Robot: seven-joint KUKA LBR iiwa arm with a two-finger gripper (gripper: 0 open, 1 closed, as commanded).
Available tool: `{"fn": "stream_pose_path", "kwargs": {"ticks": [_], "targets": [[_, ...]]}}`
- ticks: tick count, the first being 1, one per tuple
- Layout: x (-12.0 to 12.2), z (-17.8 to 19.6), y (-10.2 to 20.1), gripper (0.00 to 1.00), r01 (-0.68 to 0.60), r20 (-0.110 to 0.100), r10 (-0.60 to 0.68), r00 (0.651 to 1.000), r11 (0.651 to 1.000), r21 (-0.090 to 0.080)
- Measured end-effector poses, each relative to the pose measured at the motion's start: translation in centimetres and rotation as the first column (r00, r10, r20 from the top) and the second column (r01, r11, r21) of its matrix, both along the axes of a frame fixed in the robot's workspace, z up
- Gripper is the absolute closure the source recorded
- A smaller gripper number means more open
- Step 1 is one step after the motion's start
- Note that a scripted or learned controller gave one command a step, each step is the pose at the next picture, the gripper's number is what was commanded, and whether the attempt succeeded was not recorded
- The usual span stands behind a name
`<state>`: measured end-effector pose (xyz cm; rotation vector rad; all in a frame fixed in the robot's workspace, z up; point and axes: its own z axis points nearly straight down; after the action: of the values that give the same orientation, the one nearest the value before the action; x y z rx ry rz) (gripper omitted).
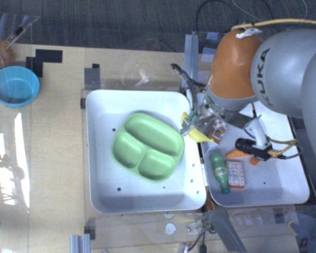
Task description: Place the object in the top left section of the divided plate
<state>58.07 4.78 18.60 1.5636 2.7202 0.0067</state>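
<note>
In the camera view, the arm reaches in from the right and its gripper hangs low over the seam where the two bins meet, at the right edge of the left bin. A yellow object, curved and banana-like, lies right under the gripper tip, across the rims of the two bins. Whether the gripper is clamped on it or merely touching it I cannot tell, since the wrist hides the contact.

The green divided plate sits in the middle of the left bin, turned at a slant, with one long section along its upper side and two smaller ones below. All three sections look bare. The yellow object is just beside the plate's right rim, not in it.

The right bin holds a green bottle, a red-and-white packet, an orange piece and a small brown item close to the gripper.

I judge the step in hand to be the pick or the first lift. The next move calls for a sure hold, then a carry leftward across the plate to its upper-left section, low enough that the object does not roll out
</note>
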Motion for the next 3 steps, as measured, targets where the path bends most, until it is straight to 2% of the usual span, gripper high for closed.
{"fn": "stream_pose_path", "kwargs": {"ticks": [1,2,3], "targets": [[-6.3,-1.1,9.4,1.0,-0.196,-0.002,0.196,0.981,0.981,0.0],[-4.1,15.0,3.1,1.0,-0.31,0.006,0.31,0.951,0.951,-0.003],[-4.1,1.4,7.8,1.0,-0.419,-0.001,0.419,0.908,0.908,-0.002]]}}
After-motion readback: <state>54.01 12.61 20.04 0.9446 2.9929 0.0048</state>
